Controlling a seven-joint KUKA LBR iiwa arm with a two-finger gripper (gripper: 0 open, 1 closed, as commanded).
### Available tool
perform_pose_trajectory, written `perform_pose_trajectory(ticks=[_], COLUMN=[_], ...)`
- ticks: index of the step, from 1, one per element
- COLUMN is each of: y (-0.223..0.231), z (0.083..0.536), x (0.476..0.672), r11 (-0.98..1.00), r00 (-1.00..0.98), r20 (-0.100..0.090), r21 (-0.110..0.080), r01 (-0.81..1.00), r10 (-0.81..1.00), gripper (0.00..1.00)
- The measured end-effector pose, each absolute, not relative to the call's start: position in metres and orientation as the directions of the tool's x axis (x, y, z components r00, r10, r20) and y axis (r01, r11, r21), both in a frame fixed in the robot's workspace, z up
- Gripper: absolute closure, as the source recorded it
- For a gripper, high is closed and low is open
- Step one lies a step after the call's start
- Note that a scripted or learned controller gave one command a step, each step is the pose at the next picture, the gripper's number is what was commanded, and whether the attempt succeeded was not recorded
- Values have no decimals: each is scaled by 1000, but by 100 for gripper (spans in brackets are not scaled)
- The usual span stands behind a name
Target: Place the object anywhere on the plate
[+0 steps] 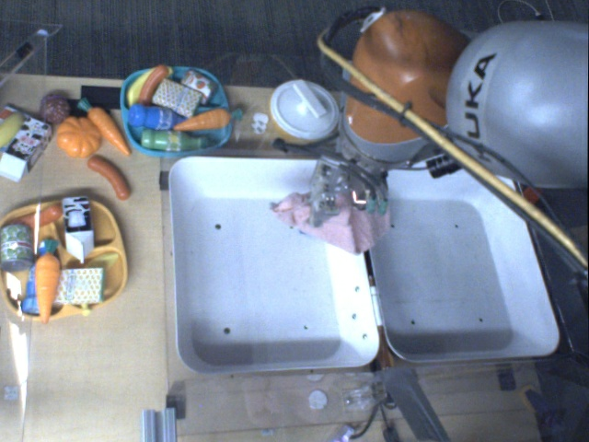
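The gripper (345, 196) hangs over a pink cloth (336, 224) draped by the left bin's (267, 339) right wall, near its back corner; whether it pinches the cloth cannot be told. No plate can be made out in either bin, so placing looks undone. Both the left and right bin (469, 330) floors lie open toward the front

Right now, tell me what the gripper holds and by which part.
Cannot be told: the gripper sits over the pink cloth, hiding any grip.
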State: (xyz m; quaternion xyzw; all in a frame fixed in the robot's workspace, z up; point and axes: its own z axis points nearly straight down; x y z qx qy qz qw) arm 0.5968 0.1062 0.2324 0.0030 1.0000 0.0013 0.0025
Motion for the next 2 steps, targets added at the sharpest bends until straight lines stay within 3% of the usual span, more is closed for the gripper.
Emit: perform_pose_trajectory(ticks=[1,2], y=[153,153], z=[228,228], x=[575,575], r11=[1000,1000], r00=[-1000,-1000], r20=[-3,-4], r21=[3,3], r01=[0,0], r10=[0,0], gripper=[100,0])
